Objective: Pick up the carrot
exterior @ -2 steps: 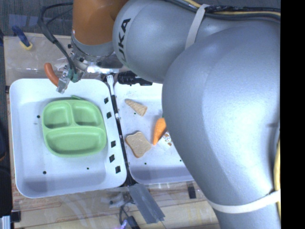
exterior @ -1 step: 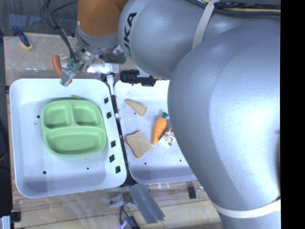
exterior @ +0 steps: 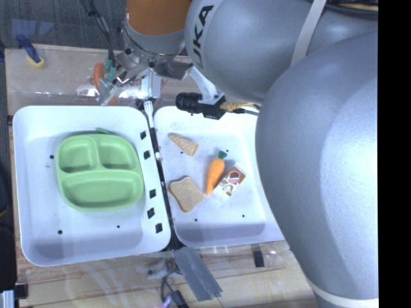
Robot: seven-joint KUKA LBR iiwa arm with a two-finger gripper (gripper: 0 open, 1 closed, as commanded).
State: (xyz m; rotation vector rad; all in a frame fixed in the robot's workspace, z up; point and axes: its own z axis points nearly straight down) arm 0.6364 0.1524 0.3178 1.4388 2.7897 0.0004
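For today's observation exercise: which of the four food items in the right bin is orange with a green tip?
The carrot, lying between the bread slice and the small packet.

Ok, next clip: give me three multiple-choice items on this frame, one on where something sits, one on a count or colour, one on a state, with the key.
1. Where does the carrot lie?
A. On the green plate
B. In the right bin, between the toast slice and a small packet
C. On the bench outside the bins

2. How many compartments does the green plate have?
A. Two
B. Three
C. Five

3. What state is the carrot in?
A. Lying in the bin, untouched
B. Lifted by the arm
C. Set on the toast

Key: 1 B, toast slice to its left, packet to its right; 2 B, three hollows show; 3 A, nothing grips it.
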